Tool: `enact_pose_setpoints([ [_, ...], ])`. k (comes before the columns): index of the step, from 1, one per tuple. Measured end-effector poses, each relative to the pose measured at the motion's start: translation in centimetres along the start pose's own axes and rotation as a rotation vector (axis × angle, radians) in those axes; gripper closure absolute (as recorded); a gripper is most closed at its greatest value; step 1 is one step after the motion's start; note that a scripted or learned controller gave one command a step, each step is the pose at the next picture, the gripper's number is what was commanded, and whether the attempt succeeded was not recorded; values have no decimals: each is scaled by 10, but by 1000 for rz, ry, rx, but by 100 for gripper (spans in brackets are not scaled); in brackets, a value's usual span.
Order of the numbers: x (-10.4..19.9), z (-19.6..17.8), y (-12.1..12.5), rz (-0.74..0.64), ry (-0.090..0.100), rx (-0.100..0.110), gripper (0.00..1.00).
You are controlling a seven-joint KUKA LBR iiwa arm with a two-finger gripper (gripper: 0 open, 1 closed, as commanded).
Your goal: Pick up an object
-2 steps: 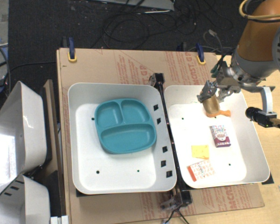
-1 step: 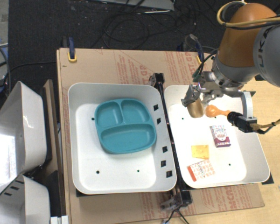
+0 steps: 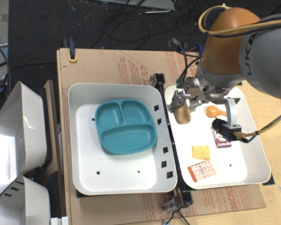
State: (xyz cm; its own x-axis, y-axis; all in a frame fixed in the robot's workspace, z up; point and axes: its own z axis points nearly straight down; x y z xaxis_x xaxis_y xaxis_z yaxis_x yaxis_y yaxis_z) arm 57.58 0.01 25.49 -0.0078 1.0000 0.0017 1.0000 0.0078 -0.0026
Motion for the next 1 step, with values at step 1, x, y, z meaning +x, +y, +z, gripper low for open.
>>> enact_pose_setpoints([
  [1, 52, -3, -14, 0, 0, 0, 100],
])
